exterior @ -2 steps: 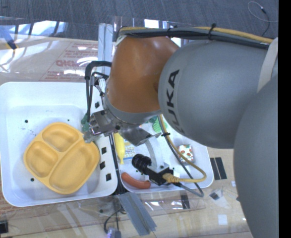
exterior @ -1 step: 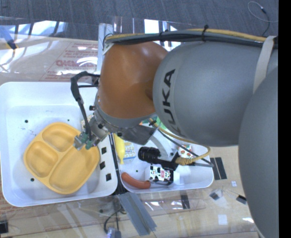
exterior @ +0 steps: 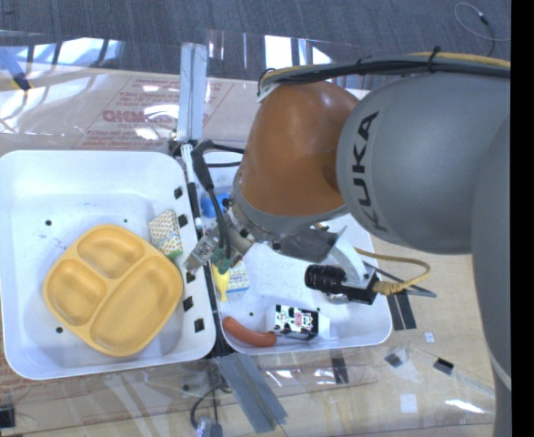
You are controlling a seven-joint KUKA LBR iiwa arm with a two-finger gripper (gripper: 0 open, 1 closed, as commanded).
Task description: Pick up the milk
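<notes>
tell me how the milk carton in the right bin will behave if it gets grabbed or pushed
The milk lies on its side with flat printed faces, so it will probably slide, not roll. It looks like a small boxy toy, likely light and fairly stiff. It sits beside the sausage near the right bin's front wall, so a push may jam it there.

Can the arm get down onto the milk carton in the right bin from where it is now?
Probably yes. The milk carton lies uncovered near the right bin's front wall, a sausage just beside it. The gripper sits over the divider.
</notes>
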